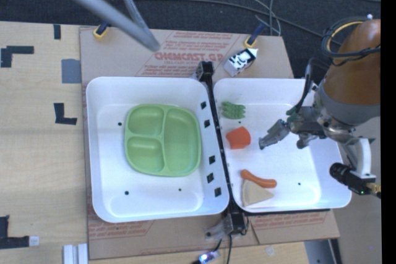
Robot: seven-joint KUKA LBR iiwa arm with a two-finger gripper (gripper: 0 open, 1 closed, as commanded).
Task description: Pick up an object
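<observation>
From my remote station, the pincer (pixel 267 140) hung over the right shallow white plastic bin (pixel 309 198), reaching in from three o'clock; I could not tell how it was set, the tip being a dark blur. The nearest candidate, a small orange-red block (pixel 238 137), lay just beside the tip at nine o'clock. A green leafy toy (pixel 232 110) sat at eleven o'clock of the block, and an orange carrot-like stick (pixel 258 180) with a pale cream wedge (pixel 255 195) lay towards six o'clock.

To grasp well, I judged the tip should centre over the block, then descend straight, clear of the bin divider (pixel 213 133).

The left bin (pixel 102 151) held a light green compartment plate (pixel 163 139). Red print on the cardboard sheet (pixel 185 49) covering the worktop read roughly "CHEMCAST", the rest illegible.
</observation>
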